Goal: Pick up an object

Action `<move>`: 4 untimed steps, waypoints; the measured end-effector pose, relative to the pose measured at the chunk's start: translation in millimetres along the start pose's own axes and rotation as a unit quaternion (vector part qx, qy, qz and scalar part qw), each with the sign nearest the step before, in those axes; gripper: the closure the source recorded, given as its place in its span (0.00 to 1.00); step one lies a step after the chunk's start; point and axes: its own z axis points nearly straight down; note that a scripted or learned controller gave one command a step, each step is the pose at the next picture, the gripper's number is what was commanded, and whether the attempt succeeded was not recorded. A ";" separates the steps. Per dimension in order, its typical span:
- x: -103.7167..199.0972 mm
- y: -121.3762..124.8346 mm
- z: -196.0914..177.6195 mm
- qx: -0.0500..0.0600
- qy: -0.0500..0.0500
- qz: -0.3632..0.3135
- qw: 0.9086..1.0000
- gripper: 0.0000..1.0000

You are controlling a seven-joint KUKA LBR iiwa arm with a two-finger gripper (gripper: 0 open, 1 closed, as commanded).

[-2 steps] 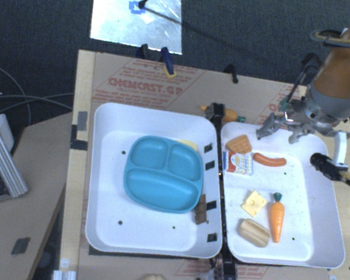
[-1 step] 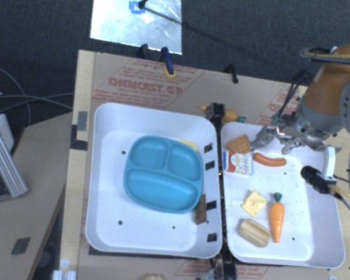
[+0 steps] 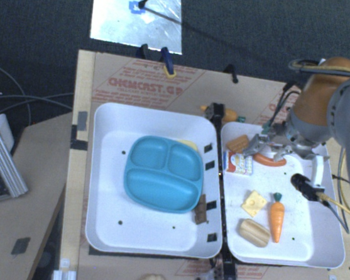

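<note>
A blue divided tray fills the left bin on the table, a small brown item at its right edge. In the right bin, a printed packet and a brown block sit upper left, with an orange-and-white piece just beside them. Lower down lie a yellow cheese wedge, a bread roll and a toy carrot. The claw hangs at the bin's upper edge, over the orange-and-white piece; whether it is parted or closed cannot be told. The carrot looks light, rigid and smooth, best pinched across its thick middle.
</note>
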 end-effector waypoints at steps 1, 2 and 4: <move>-0.7 4.5 19.2 -0.008 -0.001 0.000 1.000 0.00; 1.2 6.6 5.9 -0.010 0.001 0.000 1.000 1.00; -2.6 22.8 -94.4 -0.005 0.000 -0.002 1.000 1.00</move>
